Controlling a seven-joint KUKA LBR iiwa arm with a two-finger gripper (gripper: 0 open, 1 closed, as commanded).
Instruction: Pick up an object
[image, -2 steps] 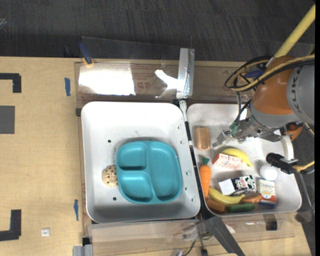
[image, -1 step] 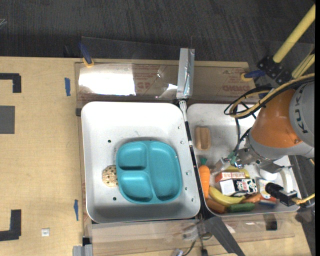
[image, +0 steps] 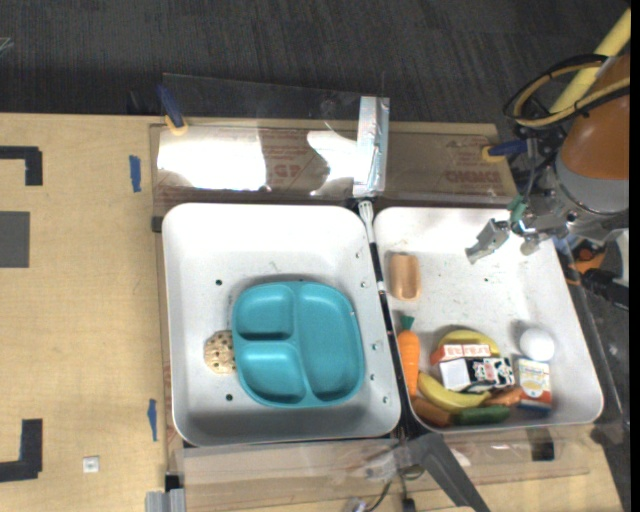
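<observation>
Claw is hovering over the right bin's far side, beyond the banana, its grip state being unreadable.

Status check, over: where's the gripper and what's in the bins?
Gripper above right bin's far side, nothing visibly held. Toy food clustered near: carrot, banana, white egg. Teal divided plate in left bin.

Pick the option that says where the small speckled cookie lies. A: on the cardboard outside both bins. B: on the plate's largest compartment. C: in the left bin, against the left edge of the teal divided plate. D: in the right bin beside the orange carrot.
C: the small speckled cookie rests on the floor of the left white bin, touching the left edge of the teal divided plate.
</observation>
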